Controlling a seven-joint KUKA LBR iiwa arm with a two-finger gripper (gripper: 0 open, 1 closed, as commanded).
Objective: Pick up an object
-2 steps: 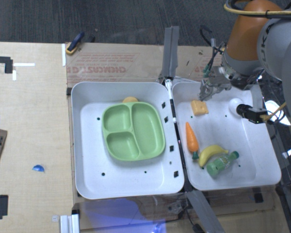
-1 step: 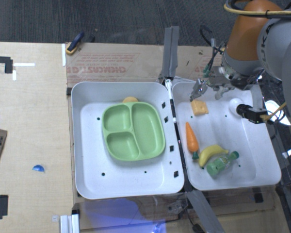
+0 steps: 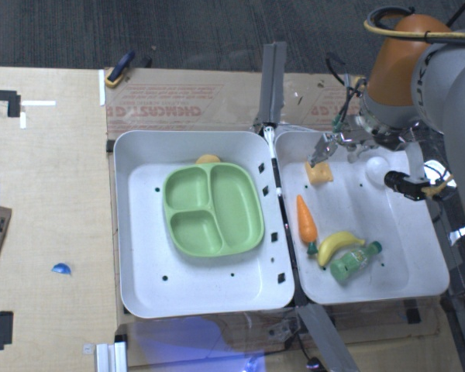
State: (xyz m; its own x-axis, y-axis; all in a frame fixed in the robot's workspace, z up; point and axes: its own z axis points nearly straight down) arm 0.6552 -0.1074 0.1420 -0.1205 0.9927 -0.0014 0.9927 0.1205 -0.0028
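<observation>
while tool (image 3: 323,155) hovers, carrot (image 3: 306,219) lies lengthwise, tip up-frame

Robot lab: bench (image 3: 46,208), twin bins (image 3: 132,231).

Fingers (image 3: 322,152) above tan block (image 3: 320,173), right bin (image 3: 418,285); carrot (image 3: 306,218), banana (image 3: 339,246), green bottle (image 3: 353,260) nearby

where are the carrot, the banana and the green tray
carrot (image 3: 306,218), camera view, middle of its orange body
banana (image 3: 338,246), camera view, middle of its yellow curve
green tray (image 3: 234,200), camera view, floor of its long right compartment
</observation>
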